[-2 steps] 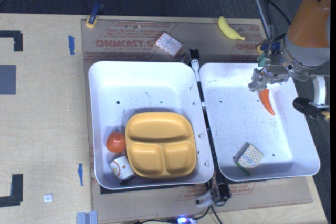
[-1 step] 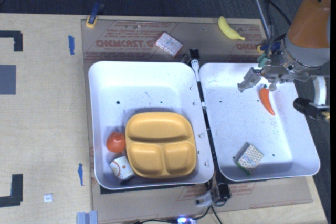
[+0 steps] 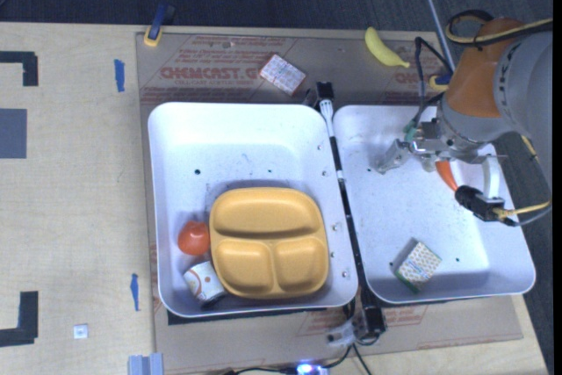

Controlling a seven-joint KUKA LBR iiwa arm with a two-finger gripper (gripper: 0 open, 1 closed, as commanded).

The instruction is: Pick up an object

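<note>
Nearest the lens, a patterned packet (image 3: 415, 263) lies at five o'clock in the right bin (image 3: 492, 277), while the tool (image 3: 413, 149), its grip hidden, hovers at twelve o'clock and may close on nothing.

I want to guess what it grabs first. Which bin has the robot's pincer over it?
The right bin, the one holding the small checkered block. The pincer hangs over its upper part; the left bin holds the yellow tray.
</note>
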